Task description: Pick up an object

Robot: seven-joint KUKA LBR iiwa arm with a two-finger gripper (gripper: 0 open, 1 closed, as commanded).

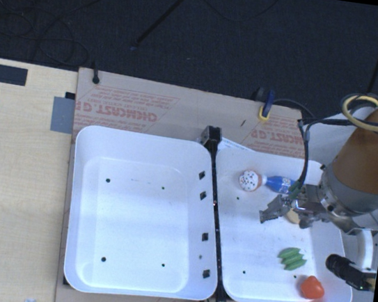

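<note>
The gripper (280,211) hovers low over the right bin (252,290), its dark fingers spread apart and holding nothing. Just behind it lie a white dotted ball (248,180) and a blue object (280,183). A green pod-like item (292,258) and a red-orange ball (311,287) rest near the bin's front right corner.

R bin (252,290): spotted white ball (248,180), blue item (279,183) (bottle?), green pods (292,258), red-orange fruit (312,287)
</note>
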